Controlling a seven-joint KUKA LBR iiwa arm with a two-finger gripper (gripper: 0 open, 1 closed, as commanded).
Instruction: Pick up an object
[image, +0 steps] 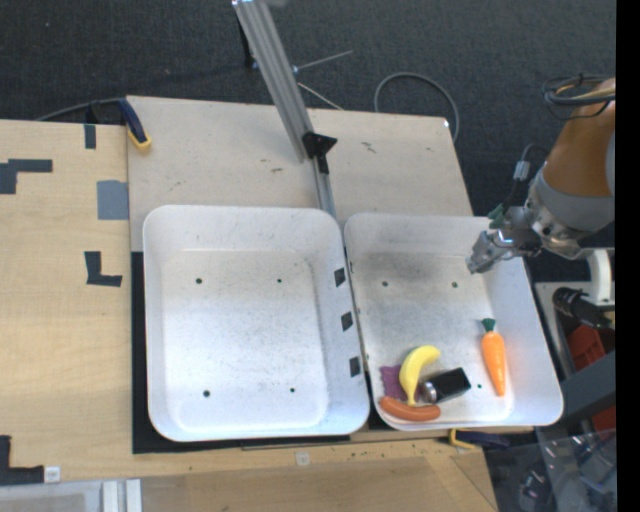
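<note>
In the right bin (420, 270), near its front edge, lie a yellow banana (416, 367), a small black block (449, 384), a red sausage-shaped piece (408, 409) and a bit of purple (387, 379) under the banana. An orange carrot with a green top (494, 358) lies close to the bin's right wall. My gripper (484, 252) hangs over the upper right part of this bin, well behind the carrot and apart from every object. Nothing shows between its tips.
The left bin (240, 320) sits beside the right one. A slanted metal pole (285, 85) with a black clamp (318, 143) crosses the bench behind the bins. The arm's orange and grey wrist (575, 170) stands at the right edge.
</note>
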